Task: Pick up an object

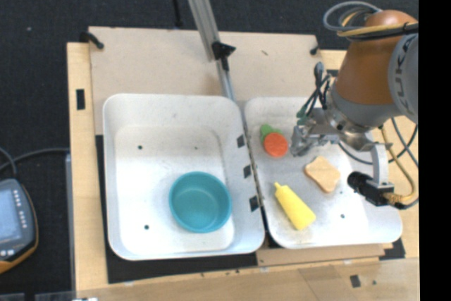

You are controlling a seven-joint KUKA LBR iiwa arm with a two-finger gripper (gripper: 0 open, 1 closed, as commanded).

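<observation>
A: The light is bright and even, seemingly from overhead; the two white bins (120,116) look almost washed out, with little surface detail.

B: Shadows are soft and short; the teal bowl (200,201) shades its own inner wall; the floor beyond the bench (148,56) stays dark; the whole frame is slightly soft and grainy.

A grey handheld pendant (14,222) lies on the dark floor at 8 o'clock; a metal pole (201,10) slants in from 12.
</observation>
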